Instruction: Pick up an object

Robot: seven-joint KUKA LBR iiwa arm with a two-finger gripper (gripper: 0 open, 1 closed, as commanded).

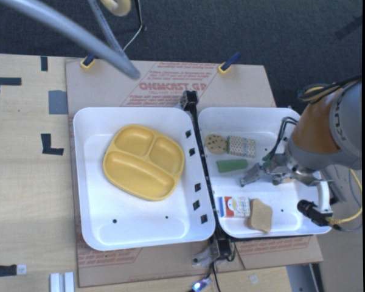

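Looking at my feed, the right bin has five small things in it, one of each as far as I can count: a green block near the middle, a round tan speckled piece up by the divider, a patterned little box touching that round piece on its right, a red, white and blue carton lower down by the divider, and a tan wedge-shaped piece right against the carton at the bin's near edge. The end effector sits low in that bin, just right of the green block and just above the carton, and I see nothing between its fingers; whether they're spread or pressed together I honestly cannot tell from this angle. One arm, grey with the orange band, comes in from the right over the bin's rim. The left bin holds one yellow divided plate with three compartments, sitting a bit tilted toward the upper half. Both bins sit on a sheet of cardboard on the table, with two clamps at the cardboard's far edge, one yellow, one blue.
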